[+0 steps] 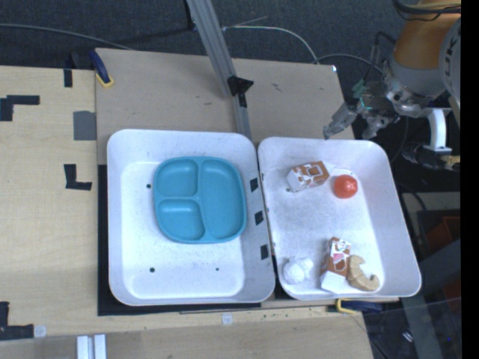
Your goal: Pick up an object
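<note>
Two white bins sit side by side on the desk (172, 88); the left bin (127, 215) holds a blue divided plate (200, 199), lying flat toward its far side; the right bin (389, 223) holds the loose things.

In the right bin, a small brown-and-white carton (307, 176) lies on its side near the far edge; a red ball (344, 186) sits just beside it, to the right, the two close but apart; at the near edge a white ball (297, 270) rests in the near left corner; to its right a second brown-and-white carton (337, 263) lies tilted, and a tan, curved piece (362, 276) touches its right side.

The arm (423, 43) comes in at the upper right, its orange band above the grey wrist; the gripper (343, 120) hangs outside the right bin, just beyond its far rim, over the desk; it is well apart from every object in the bin, the nearest being the red ball and the far carton; nothing shows between its fingers; how far open it stands I cannot tell, the tip being small and dark against the desk edge.

A grey metal bar (217, 47) slants down from the top toward the gap between the bins; thin cables (299, 42) trail across the desk behind the right bin.
</note>
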### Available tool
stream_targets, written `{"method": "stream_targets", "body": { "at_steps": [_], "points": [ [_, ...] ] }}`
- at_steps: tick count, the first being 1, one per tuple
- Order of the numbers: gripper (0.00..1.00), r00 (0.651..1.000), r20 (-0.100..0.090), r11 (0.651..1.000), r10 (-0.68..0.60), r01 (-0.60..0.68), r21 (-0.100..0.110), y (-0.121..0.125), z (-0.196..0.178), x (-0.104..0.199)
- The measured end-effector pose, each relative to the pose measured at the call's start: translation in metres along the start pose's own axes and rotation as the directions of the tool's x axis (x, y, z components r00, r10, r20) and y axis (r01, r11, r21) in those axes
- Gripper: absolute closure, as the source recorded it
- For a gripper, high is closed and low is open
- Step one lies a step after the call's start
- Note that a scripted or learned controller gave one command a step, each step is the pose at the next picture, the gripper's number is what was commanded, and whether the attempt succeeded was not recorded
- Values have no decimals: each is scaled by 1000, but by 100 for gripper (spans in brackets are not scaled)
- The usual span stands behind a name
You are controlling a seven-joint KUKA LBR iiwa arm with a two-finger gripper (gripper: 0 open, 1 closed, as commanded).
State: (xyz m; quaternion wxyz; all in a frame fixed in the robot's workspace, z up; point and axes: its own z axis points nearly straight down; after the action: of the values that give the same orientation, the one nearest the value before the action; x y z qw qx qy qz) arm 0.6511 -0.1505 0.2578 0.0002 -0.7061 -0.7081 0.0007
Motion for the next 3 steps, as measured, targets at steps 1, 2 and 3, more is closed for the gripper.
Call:
{"method": "stream_targets", "body": {
  "at_steps": [1, 2, 3],
  "points": [
    [0, 1000, 1, 1000, 0, 0, 0, 0, 0, 0],
    [0, 1000, -1, 1000, 0, 0, 5, 5, 62, 5],
    [0, 1000, -1, 1000, 0, 0, 5, 11, 122, 12]
  ]
}}
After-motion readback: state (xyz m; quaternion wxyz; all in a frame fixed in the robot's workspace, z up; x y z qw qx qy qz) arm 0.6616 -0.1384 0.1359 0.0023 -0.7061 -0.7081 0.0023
